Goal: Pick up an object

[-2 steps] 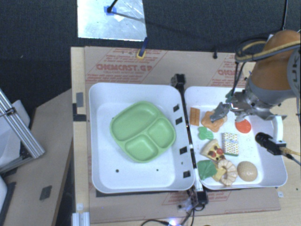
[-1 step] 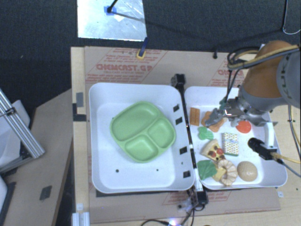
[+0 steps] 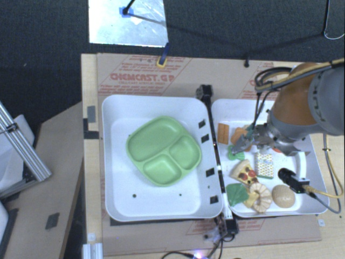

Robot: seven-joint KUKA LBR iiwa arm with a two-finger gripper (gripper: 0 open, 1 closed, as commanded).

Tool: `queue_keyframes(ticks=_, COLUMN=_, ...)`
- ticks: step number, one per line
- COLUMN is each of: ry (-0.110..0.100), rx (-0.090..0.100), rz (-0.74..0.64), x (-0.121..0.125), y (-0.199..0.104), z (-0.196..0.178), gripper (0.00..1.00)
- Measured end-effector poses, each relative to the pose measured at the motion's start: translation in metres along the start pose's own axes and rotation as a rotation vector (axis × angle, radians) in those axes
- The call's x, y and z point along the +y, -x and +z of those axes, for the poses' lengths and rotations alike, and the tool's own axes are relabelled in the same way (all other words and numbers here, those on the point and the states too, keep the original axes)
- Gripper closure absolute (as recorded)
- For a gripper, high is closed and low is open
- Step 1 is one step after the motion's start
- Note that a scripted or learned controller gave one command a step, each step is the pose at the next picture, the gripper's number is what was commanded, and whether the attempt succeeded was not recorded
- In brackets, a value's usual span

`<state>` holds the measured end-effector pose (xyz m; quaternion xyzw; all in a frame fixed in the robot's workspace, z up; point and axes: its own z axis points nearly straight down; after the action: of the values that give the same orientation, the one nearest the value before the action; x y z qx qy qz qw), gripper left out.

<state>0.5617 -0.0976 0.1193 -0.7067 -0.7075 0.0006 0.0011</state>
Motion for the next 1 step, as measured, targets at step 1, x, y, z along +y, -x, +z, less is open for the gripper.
queue_keyframes(ticks=1, ry=0.002, rx=0.0, rz=0.0, x=0.0008, y=-0.0006, z=0.0357, gripper=0.0)
